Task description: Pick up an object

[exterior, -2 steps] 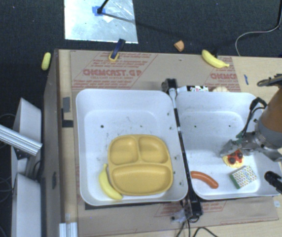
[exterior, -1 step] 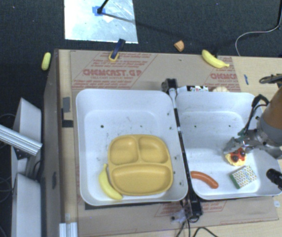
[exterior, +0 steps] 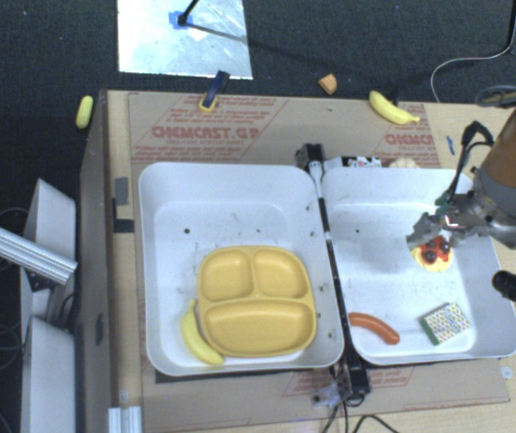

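Observation:
In the right bin [exterior: 366,206], a small yellow round toy with red and dark bits [exterior: 435,257] lies near the right wall. My gripper [exterior: 431,232] hangs directly over it, at or just above its top edge, and the arm's body hides part of that area. An orange-red sausage [exterior: 373,327] lies near the bin's front edge. A green patterned block [exterior: 446,321] sits at the front right.
The left bin [exterior: 177,197] holds a yellow divided plate [exterior: 256,298] with a banana [exterior: 199,336] against its left side. Behind the bins, on the cardboard, lie another banana [exterior: 391,106] and a small orange piece [exterior: 328,83].

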Available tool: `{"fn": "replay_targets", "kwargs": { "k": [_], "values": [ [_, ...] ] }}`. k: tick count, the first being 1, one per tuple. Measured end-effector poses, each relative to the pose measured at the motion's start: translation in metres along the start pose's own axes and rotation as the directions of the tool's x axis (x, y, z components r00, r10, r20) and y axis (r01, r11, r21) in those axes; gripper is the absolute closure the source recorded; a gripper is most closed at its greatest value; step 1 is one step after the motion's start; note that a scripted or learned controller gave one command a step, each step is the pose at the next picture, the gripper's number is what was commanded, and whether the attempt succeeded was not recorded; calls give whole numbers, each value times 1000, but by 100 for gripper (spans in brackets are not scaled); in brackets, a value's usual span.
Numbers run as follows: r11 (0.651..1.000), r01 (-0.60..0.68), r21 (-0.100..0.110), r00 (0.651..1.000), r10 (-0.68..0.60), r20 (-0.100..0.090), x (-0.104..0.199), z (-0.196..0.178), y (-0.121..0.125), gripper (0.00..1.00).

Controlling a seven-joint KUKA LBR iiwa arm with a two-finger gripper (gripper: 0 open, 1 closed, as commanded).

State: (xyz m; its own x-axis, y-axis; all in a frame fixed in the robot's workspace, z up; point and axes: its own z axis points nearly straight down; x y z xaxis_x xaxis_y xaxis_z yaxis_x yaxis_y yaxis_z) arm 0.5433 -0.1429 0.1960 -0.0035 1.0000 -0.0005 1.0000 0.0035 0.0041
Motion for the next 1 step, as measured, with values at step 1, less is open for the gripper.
{"fn": "replay_targets", "kwargs": {
  "k": [1],
  "values": [
    [1000, 0, 2, 1000, 0, -2, 90, -23, 0, 100]
  ]
}}
